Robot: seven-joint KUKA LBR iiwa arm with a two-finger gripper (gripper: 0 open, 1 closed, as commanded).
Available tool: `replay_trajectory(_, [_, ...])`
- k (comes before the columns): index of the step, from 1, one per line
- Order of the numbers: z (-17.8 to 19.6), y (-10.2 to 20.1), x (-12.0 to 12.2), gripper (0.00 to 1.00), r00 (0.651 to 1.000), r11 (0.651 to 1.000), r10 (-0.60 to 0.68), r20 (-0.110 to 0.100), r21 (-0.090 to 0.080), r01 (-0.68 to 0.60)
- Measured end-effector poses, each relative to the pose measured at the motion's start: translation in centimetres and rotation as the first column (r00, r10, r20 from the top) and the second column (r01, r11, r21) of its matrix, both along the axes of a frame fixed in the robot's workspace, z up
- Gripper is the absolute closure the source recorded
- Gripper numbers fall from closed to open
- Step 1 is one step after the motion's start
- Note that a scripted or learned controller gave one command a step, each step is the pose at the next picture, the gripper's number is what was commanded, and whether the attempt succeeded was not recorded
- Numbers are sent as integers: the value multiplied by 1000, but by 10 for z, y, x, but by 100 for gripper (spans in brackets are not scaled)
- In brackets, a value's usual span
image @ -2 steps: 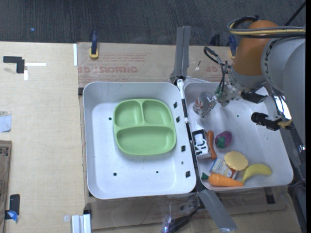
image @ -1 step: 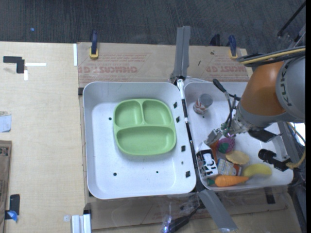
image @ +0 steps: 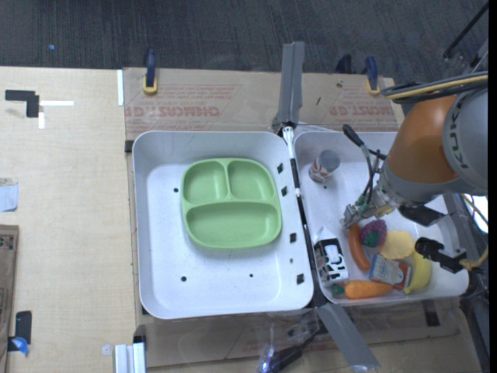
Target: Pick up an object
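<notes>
From above the bench, the left bin carries a green divided plate sitting a little toward twelve o'clock of its middle. The right bin holds the clutter: a small grey cup near eleven o'clock, and a heap of toy food toward five o'clock, with a red sausage-like piece, a purple bunch of grapes, a yellow lemon, a small printed packet and an orange carrot against the near wall.

The gripper hangs just at the heap's ten o'clock edge, close above the sausage piece. I cannot tell from here how its jaws stand; the tip is small and busy with wiring.

These look like light, hard plastic toys, probably slick and apt to roll. The sausage piece seems the likeliest pick, best pinched across its narrow middle.
</notes>
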State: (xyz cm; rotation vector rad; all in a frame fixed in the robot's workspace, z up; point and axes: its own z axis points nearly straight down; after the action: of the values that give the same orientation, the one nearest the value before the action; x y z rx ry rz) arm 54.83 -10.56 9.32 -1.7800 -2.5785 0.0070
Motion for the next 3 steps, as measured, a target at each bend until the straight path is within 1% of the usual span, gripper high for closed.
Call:
replay_trajectory(1, [94, 67, 26, 100, 998, 998, -67, 4, -3, 67])
replay_trajectory(2, [94, 67, 26, 0, 998, 998, -66, 4, -3, 66])
replay_trajectory(3, [128, -3, -29, 0, 991, 991, 137, 4, -1, -137])
